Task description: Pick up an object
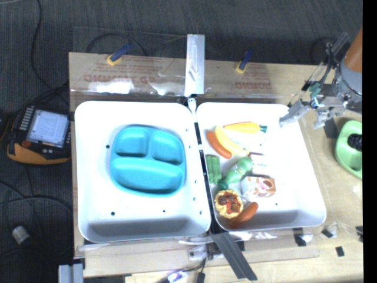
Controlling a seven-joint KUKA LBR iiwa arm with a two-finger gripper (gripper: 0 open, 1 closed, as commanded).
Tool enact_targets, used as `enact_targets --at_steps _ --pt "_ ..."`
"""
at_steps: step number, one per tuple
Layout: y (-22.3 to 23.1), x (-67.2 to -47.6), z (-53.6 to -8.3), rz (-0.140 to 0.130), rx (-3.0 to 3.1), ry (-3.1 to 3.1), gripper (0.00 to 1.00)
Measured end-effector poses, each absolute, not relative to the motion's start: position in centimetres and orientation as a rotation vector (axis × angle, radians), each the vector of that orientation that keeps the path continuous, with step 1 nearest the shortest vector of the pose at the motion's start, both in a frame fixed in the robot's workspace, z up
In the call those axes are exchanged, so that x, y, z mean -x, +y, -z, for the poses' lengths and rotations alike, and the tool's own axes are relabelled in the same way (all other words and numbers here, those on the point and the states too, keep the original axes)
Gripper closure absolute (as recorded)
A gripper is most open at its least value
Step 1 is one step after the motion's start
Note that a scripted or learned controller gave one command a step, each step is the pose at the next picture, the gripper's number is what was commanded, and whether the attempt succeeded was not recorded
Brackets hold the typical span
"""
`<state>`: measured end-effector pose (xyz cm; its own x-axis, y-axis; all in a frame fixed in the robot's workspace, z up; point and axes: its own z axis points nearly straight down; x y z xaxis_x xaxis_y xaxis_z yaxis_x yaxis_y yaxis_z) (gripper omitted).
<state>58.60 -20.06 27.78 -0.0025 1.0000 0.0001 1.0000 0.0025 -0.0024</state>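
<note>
The right bin (306, 175) holds several toy foods along its left side: an orange corn-like piece (241, 127), a yellow banana (228, 141), a green bottle (237, 171), a white and red packet (259, 186), a small pizza (228, 202) and a red sausage (247, 212). My gripper (306, 118) hangs over the bin's upper right corner, well to the right of the food. Its two fingers are spread apart, open, with nothing between them.
A blue divided tray (147, 159) lies in the left bin (94, 205). A green object (351, 146) sits on the bench right of the right bin, just below the gripper. A metal post (195, 63) stands behind the wall between the bins.
</note>
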Motion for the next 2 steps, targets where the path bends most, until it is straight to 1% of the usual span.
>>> enact_targets --at_steps 1,2 --pt "-17.1 -65.9 -19.9 -0.005 2.154 -2.288 0.0" --pt "-17.1 -67.1 -10.8 0.001 2.086 -2.363 0.0"
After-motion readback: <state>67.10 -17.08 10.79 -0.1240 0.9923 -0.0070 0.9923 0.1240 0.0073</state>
